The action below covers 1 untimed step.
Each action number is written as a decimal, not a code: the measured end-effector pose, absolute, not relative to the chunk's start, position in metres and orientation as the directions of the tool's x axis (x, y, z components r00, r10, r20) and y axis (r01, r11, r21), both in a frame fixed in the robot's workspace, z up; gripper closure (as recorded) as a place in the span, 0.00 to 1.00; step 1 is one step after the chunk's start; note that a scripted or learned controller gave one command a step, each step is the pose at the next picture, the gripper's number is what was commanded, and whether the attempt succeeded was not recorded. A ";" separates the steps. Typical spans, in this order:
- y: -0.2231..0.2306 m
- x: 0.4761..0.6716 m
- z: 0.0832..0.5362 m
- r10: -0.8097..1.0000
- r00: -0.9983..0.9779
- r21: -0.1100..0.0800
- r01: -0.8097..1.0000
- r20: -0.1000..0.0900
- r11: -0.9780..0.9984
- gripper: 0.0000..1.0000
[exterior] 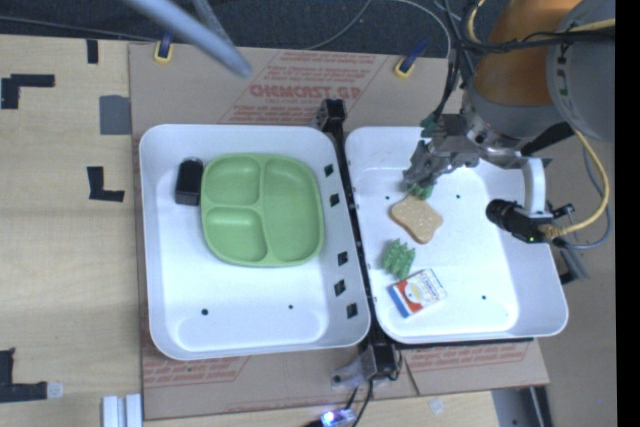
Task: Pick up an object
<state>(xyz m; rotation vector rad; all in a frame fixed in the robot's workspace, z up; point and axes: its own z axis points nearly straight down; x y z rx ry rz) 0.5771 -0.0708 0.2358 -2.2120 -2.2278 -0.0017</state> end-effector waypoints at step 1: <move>-0.014 0.572 0.238 1.000 -0.007 -0.002 1.000 0.002 0.007 1.00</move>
